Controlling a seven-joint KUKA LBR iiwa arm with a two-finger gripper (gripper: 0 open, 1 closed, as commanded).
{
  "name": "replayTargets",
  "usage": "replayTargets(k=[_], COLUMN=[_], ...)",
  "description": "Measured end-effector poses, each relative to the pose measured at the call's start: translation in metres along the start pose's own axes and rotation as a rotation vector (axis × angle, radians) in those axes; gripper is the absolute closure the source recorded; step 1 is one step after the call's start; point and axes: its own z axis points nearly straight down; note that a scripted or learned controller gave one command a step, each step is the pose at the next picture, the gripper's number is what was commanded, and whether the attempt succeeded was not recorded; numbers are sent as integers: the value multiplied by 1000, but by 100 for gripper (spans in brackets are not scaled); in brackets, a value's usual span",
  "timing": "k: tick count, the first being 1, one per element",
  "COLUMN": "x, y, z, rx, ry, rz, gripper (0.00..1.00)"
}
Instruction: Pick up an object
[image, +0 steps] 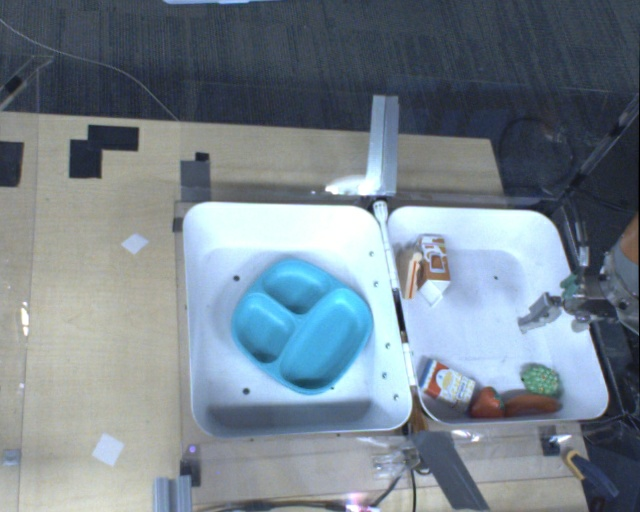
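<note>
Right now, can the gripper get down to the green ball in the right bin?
Probably yes. The gripper hangs over bare floor of the right bin, with the green ball close below it in the view. Nothing lies on the ball; the orange piece beside it may crowd the fingers.

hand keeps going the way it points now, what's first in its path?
The hand points left across the right bin. Bare bin floor comes first; further along, probably the small carton near the divider. Depth is unclear.

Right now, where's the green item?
The green item lies in the right bin, near its front right corner, just above the orange-red piece and below the pincer.
</note>
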Motion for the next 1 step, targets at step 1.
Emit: replayTargets(k=[1], x=[24], y=[22], z=[-82], rx=[-3], ry=[-1], rz=[-160], gripper=[0])
